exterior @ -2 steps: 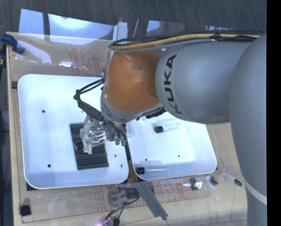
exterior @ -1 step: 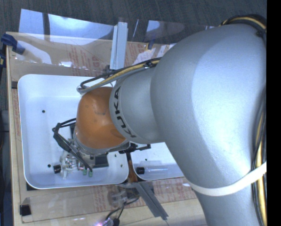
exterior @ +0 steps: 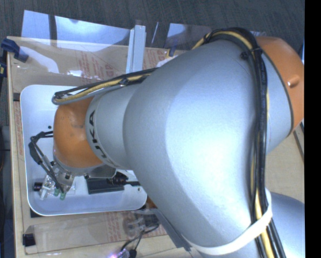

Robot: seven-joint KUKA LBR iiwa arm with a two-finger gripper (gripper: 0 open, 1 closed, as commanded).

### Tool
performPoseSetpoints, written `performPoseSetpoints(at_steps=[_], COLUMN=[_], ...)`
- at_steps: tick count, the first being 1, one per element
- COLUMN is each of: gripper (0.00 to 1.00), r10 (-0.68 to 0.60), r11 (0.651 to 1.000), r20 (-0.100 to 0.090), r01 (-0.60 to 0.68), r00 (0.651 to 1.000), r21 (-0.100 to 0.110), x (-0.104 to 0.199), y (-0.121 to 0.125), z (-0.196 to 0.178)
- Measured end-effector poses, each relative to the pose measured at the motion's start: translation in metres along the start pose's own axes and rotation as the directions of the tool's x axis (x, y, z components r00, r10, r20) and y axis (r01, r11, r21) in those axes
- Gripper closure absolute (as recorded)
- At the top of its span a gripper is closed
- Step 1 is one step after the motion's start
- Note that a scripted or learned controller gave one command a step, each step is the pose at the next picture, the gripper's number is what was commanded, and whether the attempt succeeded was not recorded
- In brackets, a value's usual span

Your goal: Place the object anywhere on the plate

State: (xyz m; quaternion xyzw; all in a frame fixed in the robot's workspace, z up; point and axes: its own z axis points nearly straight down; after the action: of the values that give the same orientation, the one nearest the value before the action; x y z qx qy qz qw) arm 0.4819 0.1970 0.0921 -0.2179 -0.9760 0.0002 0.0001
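- Occlusion is the chief risk: the grey arm (exterior: 203,133) lies across most of the worktop (exterior: 85,227), so where the plate sits cannot be judged from here, and a release aimed at it could miss.
- The end effector (exterior: 55,188) is low in the near-left corner of the left bin (exterior: 27,117), below the orange band (exterior: 71,136). Whether it is spread or pressed together, I cannot tell; it is too small and cluttered to read.
- The object cannot be picked out with certainty. A small greenish bit (exterior: 62,194) sits right at the end effector's tip, touching it or just beside it, and may be the object. Nothing confirms a grip, so a lift from here could come up with nothing.
- So close to the bin wall, the end effector could scrape the rim or shove the bit into the corner, where it is harder to reach.
- A dark flat piece (exterior: 104,185) lies on the bin floor just to the right; I cannot tell whether it is loose or part of the tool. If loose, a sweep could drag it.
- The black cable loop (exterior: 37,144) hangs beside the wrist and could snag the rim.
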Motion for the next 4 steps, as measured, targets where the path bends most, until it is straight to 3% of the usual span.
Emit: performPoseSetpoints(at_steps=[1,2,3,4], gripper=[1.0,1.0,1.0,1.0], r10=[-0.199,0.101,0.295,0.331], r11=[0.98,0.995,0.955,0.944], r20=[0.002,0.0,-0.001,-0.002], r01=[0.199,-0.101,-0.295,-0.331], r00=[0.98,0.995,0.955,0.944], r21=[-0.002,0.005,0.001,-0.003], x=[-0.016,-0.011,-0.083,-0.094], y=[-0.046,0.009,-0.044,-0.058], z=[-0.058,0.001,0.0,-0.002])
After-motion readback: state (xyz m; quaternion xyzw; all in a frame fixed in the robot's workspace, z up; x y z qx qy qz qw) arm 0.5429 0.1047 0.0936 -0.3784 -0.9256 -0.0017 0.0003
